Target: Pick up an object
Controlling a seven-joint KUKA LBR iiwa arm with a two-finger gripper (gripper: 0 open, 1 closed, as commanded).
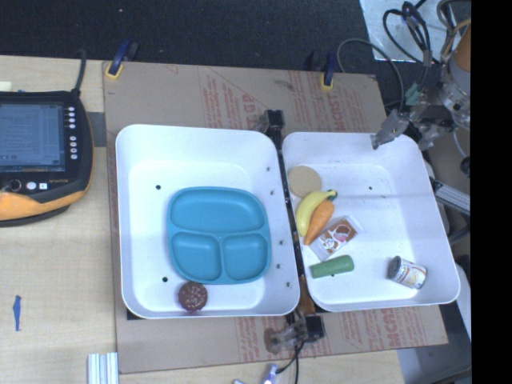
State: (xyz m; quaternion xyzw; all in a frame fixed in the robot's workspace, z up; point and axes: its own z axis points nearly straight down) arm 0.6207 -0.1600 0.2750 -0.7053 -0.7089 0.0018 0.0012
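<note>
- We see the gripper [390,131] hanging over the far edge of the right bin [436,294], close to its far right corner, with the arm coming in from the right.
- We read its two fingers as spread a little, with nothing between them.
- Candidates in that bin: a banana [309,207] and carrot [318,222] pressed together against the left wall, a tan disc [304,180] just beyond them, a small packet [335,238] and a green cylinder [332,267] nearer the front, and a small can [408,273] toward the front right corner.
- We judge the can the clearest target: it lies apart from the rest, toward the bin's near edge from the fingers, on its side, long axis running left to right.
- The left bin [132,214] holds a blue divided plate [217,234] and a brown round thing [192,296] at its front edge.
</note>
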